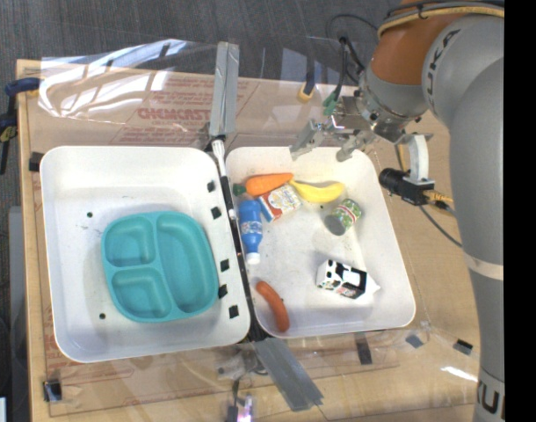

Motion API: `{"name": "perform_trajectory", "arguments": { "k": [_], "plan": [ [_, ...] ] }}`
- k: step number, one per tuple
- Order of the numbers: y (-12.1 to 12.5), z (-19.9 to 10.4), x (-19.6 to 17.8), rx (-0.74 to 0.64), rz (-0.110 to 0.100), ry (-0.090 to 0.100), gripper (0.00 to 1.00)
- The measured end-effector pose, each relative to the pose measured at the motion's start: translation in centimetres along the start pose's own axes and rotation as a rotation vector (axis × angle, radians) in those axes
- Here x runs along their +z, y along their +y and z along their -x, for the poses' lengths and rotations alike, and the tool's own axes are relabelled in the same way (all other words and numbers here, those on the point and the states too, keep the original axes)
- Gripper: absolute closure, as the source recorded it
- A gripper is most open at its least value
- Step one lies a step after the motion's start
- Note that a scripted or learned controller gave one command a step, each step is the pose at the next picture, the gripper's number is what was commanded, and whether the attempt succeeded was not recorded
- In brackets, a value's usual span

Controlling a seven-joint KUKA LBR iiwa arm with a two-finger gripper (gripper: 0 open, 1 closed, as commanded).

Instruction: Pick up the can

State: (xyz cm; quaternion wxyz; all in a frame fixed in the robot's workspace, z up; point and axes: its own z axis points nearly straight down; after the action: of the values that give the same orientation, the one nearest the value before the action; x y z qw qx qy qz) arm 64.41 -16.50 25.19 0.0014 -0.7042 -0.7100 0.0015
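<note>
The can (341,216) is small, with a green label and a grey end, and lies tilted in the right bin (389,236) just below a yellow banana (319,191). My gripper (324,147) hangs over the bin's far rim, above and slightly left of the can and well apart from it. Its two fingers (303,142) are spread open with nothing between them.
The right bin also holds an orange carrot (268,183), a red-and-white packet (283,201), a blue bottle (249,223), a sausage (273,305) and a black-and-white carton (345,279). A teal divided tray (160,265) lies in the left bin (66,200).
</note>
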Motion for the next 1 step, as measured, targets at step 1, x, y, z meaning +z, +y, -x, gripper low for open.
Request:
{"name": "perform_trajectory", "arguments": {
  "k": [1],
  "plan": [
    [-12.17,4.49,-0.86,0.079,0.001,-0.001,0.0]
  ]
}}
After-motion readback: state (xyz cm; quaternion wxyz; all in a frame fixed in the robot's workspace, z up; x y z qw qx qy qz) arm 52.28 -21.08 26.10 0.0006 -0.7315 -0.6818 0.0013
